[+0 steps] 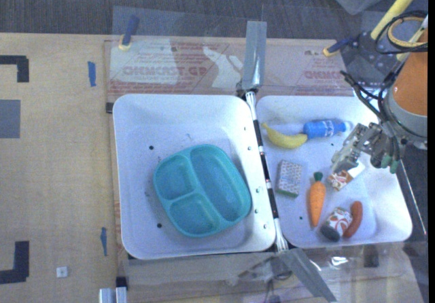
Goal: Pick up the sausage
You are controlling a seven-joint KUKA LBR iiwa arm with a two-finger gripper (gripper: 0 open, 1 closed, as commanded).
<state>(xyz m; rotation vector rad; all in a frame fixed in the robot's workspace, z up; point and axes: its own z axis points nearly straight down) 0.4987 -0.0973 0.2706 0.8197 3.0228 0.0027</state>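
Sausage [354, 219] lies at right bin's [401, 227] front, touching a small can [334, 223], beside carrot [315, 201]. End effector [348, 159] hovers above a small packet [340, 178], finger state unclear.

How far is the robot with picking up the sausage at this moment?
Nothing looks done yet: the sausage lies in the right bin near its front corner, beside a small can. In hand: the gripper hangs above a small packet, apart from the sausage. Left: move over the sausage, descend, grasp and lift it.
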